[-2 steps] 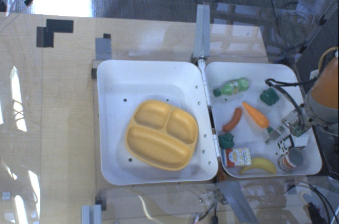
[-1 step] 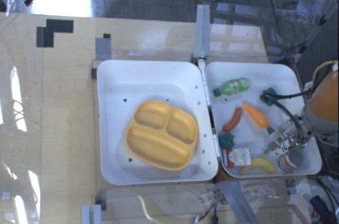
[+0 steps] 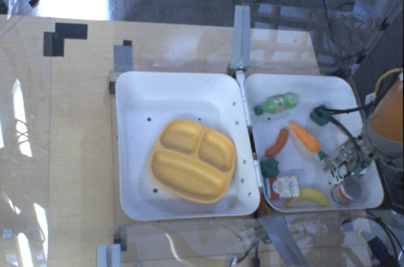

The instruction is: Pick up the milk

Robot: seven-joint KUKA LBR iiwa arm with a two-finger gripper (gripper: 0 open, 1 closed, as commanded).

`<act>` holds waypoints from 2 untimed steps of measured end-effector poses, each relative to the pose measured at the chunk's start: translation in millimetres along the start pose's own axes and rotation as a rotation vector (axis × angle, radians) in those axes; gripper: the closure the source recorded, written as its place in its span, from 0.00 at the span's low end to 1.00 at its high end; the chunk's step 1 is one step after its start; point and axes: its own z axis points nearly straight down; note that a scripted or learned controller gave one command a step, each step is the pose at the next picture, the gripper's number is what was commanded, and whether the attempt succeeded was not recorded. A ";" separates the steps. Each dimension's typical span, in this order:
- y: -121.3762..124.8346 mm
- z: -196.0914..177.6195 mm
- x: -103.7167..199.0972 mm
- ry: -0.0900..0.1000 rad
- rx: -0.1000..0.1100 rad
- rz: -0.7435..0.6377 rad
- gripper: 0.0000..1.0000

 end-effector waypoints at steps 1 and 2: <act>30.1 -46.1 39.9 0.011 0.012 0.313 1.00; 30.1 -46.0 39.9 0.011 0.012 0.312 0.00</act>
